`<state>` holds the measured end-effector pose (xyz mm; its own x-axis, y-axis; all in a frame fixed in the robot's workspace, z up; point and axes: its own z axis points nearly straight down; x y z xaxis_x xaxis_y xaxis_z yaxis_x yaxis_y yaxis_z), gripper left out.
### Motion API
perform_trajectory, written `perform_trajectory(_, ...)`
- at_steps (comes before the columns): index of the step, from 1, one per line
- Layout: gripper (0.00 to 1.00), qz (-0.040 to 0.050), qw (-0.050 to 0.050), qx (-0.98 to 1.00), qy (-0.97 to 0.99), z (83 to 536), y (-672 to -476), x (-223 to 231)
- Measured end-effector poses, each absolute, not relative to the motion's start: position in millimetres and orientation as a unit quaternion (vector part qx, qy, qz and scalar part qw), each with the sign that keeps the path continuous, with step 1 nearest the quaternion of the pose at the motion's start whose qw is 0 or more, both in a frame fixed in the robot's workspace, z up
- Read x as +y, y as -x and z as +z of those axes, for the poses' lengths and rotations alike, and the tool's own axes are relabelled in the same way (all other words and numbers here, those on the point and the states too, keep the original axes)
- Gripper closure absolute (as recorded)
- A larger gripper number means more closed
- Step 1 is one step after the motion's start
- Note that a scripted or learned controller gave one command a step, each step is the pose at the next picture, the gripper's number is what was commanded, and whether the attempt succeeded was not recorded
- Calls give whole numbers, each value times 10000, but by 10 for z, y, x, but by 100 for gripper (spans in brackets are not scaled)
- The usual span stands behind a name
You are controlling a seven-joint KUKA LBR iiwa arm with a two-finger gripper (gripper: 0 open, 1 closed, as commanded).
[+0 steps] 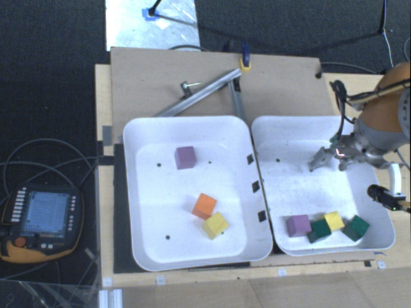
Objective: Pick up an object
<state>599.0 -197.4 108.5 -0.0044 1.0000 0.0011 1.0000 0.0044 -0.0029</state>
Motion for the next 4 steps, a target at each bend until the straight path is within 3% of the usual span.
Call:
perform_trajectory(1, 0, 3, 0, -7084, 7059, 899, -5996, -1973)
perform_trajectory(2, 100, -9, -21, -7091, 7051, 1023, -6011, -1978)
perform_trajectory(4, 100, -17, -35, -7089, 7053, 1993, -6078, -2040)
